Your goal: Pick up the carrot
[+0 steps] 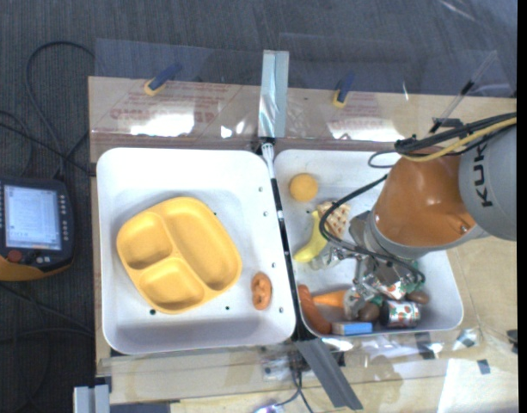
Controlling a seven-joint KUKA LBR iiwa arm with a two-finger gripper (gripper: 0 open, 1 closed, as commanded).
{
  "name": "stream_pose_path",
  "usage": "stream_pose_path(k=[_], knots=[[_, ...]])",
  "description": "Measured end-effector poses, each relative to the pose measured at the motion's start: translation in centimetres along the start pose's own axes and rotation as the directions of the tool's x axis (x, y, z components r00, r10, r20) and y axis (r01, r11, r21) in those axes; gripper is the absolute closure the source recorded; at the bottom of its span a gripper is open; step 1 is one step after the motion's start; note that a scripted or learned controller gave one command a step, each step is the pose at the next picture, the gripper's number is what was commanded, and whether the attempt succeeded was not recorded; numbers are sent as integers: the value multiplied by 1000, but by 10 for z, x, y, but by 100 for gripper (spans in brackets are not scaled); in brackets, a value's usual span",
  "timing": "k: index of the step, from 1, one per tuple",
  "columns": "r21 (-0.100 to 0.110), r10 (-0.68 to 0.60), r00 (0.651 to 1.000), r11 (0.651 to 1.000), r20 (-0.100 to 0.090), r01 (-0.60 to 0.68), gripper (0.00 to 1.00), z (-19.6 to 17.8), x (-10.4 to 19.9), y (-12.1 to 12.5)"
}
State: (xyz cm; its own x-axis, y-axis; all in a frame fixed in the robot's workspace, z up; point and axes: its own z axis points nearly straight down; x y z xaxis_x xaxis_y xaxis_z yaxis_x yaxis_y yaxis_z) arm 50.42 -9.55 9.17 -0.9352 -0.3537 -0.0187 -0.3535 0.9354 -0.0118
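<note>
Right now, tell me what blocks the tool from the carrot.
Nothing visible lies between them. The tool hangs in the right bin, just right of the carrot, which lies bare on top. Clutter crowds it, though: a can and a blue block sit close by.

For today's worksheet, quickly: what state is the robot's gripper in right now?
Gripper: cannot be told; it is low over the right bin, beside the carrot.
</note>
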Motion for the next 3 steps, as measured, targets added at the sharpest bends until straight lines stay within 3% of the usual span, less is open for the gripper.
stream_pose_path(k=[1, 2, 3], knots=[[-1, 1, 1000, 1000, -4, -1, 100, -8, -1, 0], [-10, -46, 999, 999, -10, 46, 100, -172, -51, 0], [-16, -102, 995, 995, -17, 102, 100, -198, -30, 51]])
